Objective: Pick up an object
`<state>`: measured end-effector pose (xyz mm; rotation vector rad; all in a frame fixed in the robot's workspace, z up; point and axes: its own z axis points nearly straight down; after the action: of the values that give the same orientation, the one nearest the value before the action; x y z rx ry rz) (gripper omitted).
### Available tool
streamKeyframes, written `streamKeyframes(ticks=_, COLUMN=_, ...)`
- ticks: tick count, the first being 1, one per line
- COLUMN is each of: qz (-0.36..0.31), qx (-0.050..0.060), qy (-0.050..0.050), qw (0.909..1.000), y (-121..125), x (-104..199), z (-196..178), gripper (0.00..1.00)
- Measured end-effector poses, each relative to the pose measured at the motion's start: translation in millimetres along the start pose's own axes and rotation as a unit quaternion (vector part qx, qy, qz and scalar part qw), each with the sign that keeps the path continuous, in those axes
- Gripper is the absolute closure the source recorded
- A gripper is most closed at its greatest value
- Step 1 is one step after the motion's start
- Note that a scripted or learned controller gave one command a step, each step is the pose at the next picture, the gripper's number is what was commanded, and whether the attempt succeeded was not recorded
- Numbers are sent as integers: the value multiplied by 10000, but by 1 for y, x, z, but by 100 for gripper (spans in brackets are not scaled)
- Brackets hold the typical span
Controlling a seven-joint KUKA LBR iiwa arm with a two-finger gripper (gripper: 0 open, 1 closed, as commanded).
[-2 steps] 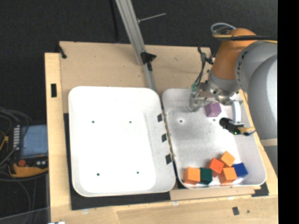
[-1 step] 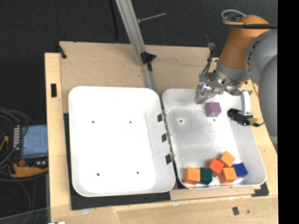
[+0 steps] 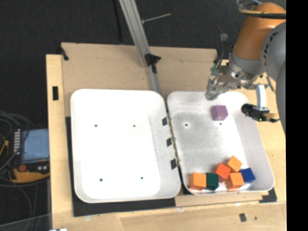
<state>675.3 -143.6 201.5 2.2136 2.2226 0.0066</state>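
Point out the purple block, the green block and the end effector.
purple block [image 3: 219, 112]: camera view, its top face.
green block [image 3: 212, 180]: camera view, its top face.
end effector [image 3: 212, 94]: camera view, at its fingertips.

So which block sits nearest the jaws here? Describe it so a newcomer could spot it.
Start at the right bin. Near its far edge, just below the gripper, lies a lone purple block. It is the one purple piece, set apart from the orange, green and blue blocks clustered at the near edge.
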Motion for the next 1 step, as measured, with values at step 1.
streamKeyframes(ticks=1, qz=-17, qx=-4, qy=-2, qw=10000, y=1, x=-1, z=-50, gripper=100)
